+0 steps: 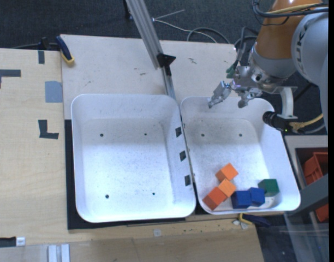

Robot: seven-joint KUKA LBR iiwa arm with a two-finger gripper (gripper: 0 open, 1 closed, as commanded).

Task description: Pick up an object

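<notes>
Pale wooden counter [112, 64] spreads under my remote camera, dark tape marks at its left edge and a yellow-and-blue clamp [65, 50] near the far corner. From left to right: the left bin [79, 146] sits bare-floored and white; a slanted metal rail [148, 29] runs down from the top toward the seam between the bins; the right bin [249, 111] carries everything I might pick.

All of that cargo is bunched in the right bin's near corner. An orange block [227, 172] lies farthest into the bin, a second orange block [227, 188] touches a reddish-orange block [213, 198] just nearer the front wall, two blue blocks [248, 197] lie side by side to their right, and a green block [269, 186] sits against the right rim.

My gripper [230, 97] hangs over the far end of that same bin, close to the back rim, fingers spread apart with nothing between them. The arm [290, 29], grey with its orange band, reaches in from the right.

So the relation that matters: the cluster lies well apart from the gripper, toward the camera and slightly right along the bin's length. I judge the first orange block the nearest and least crowded target, standing a little free of its neighbours. The gripper must travel the bin's length before descending.
</notes>
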